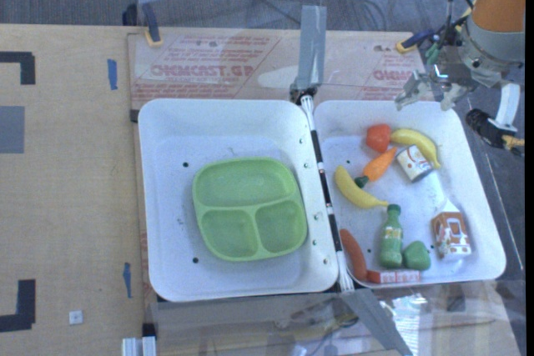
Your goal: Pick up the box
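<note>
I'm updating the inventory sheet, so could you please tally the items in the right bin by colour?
Yellow: 2, banana and banana
Red: 3, tomato, sausage, bar
Orange: 2, carrot, box
Green: 2, bottle, pepper
White: 1, can
Total: 10

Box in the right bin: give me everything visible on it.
The box is a small carton, orange-brown and white with a printed face too small to read, and looks like cardboard. It lies slightly tilted near the right bin's right wall, toward the front corner. The green pepper sits just to its left, close; contact is unclear. The gripper hangs over the bin's back rim, well apart.
</note>
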Controlling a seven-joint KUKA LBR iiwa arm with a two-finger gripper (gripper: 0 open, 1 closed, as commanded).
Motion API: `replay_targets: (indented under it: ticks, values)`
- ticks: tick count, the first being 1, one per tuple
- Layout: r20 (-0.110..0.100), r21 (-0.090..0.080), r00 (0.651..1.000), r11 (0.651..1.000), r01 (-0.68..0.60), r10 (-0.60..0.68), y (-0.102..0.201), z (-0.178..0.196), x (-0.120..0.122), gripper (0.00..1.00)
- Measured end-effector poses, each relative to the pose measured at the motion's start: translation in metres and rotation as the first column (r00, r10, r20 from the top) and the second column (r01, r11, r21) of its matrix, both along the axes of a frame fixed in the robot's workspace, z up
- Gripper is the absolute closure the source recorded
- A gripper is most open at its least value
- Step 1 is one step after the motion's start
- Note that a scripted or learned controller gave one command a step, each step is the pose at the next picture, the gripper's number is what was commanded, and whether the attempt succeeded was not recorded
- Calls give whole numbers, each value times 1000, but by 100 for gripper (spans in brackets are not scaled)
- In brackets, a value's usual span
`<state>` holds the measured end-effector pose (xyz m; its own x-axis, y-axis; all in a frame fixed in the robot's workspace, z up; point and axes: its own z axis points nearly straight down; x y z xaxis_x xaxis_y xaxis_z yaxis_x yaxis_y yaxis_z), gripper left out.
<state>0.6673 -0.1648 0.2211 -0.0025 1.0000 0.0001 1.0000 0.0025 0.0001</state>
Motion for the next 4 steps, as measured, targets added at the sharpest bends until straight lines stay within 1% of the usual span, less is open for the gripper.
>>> replay_targets:
  ticks: [1, 2, 3, 4]
  values:
    - [8, -2, 994, 994, -107, 107, 62, -133, -48, 0]
    - [0, 0, 982, 982, -191, 191, 8, -97, -131, 0]
    - [4, -1, 982, 982, -188, 188, 8, -86, -130, 100]
    - [9, -5, 972, 972, -236, 236, 61, -131, -106, 100]
